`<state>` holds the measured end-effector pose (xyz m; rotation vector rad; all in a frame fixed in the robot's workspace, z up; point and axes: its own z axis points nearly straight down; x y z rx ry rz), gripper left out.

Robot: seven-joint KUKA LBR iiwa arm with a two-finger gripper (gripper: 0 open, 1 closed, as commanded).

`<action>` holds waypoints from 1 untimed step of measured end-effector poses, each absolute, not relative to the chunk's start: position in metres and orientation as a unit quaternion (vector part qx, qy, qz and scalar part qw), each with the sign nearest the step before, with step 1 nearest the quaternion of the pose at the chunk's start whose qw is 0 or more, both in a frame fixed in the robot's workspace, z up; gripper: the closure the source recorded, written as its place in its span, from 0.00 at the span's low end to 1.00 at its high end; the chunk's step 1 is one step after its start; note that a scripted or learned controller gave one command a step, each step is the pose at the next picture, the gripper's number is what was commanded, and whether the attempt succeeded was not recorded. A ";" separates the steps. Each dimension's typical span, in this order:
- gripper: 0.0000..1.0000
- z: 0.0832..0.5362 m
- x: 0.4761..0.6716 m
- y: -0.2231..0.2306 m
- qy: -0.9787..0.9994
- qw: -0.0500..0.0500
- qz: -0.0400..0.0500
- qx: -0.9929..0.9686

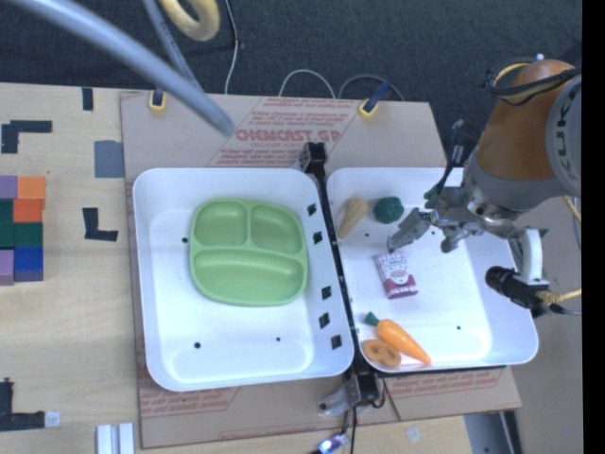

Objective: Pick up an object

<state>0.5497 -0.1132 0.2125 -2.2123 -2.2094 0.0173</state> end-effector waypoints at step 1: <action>0.00 0.218 0.552 -0.113 -0.708 0.003 0.002 -0.706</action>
